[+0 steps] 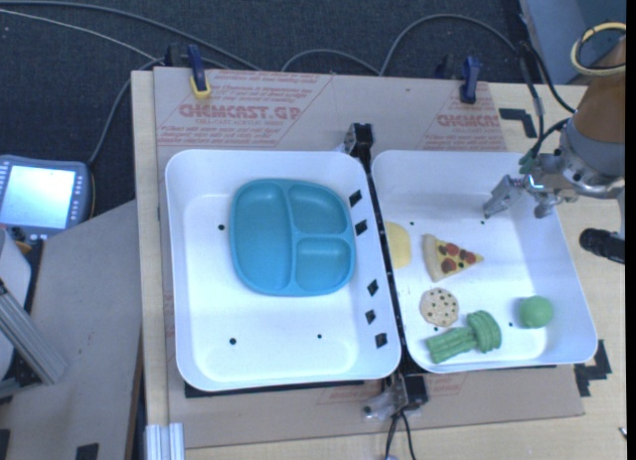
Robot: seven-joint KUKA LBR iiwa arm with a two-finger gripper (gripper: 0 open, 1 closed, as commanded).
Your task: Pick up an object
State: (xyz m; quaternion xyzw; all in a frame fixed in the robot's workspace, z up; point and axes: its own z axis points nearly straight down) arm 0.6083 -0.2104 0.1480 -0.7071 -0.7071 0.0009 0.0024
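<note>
The things to choose from lie loose on the floor of the right bin (556,249), toward its near half: a pizza slice (449,256) in the middle, a yellow piece (397,245) against the divider wall, a cookie (438,306) just nearer the camera, a green toy (464,337) lying on its side by the near rim, and a green ball (535,312) off to the right. They sit apart from one another, which probably suits a two-finger grasp, since each can be closed on without crowding a neighbour.

The left bin (199,249) bears a blue divided plate (293,236), flat and centred, well away from the arm.

The gripper (517,195) hangs over the far part of the right bin, above bare white floor, beyond the pizza slice and apart from every item. Its fingers look spread, one reaching left toward the bin's middle and one nearer the wrist, with nothing between them and nothing touched. From this pose the pick seems not yet begun; the pizza slice is the nearest candidate.

Both bins rest on a cardboard sheet (248,110) clamped at its far edge.
</note>
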